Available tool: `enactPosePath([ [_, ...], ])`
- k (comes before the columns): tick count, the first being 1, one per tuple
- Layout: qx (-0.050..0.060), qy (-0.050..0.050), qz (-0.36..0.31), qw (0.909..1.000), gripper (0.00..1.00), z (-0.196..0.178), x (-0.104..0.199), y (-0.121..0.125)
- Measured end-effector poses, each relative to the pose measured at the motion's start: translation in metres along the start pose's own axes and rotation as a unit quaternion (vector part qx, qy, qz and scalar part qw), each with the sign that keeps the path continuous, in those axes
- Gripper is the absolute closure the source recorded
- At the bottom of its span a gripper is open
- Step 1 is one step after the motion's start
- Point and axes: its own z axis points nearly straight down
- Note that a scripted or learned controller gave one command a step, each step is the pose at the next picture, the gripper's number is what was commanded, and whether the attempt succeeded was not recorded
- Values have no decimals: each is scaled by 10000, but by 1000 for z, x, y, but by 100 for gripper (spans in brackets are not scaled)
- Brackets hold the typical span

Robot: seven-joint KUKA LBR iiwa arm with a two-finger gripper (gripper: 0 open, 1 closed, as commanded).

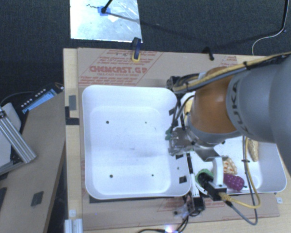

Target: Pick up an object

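Down in the right bin (279, 178), your purple toy (234, 181) looks light and bumpy, so pinch its middle. Can't tell what the gripper (177, 144) is doing.

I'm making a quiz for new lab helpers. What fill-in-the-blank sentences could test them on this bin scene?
1. The arm wears a band coloured ____ above the wrist.
2. The purple object lies in the ____ bin of the camera view.
3. The two bins are coloured ____.
4. The arm hangs over the ____ bin.

Missing words: orange; right; white; right
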Motion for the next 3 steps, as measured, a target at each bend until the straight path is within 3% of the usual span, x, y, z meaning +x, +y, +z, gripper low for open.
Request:
enactPosePath([
  [1, -72, 9, -20, 10000, 100, -72, 56, 66],
  [2, -8, -1, -11, 10000, 100, -4, 111, 95],
  [3, 40, -14, 29, 10000, 100, 34, 89, 8],
])
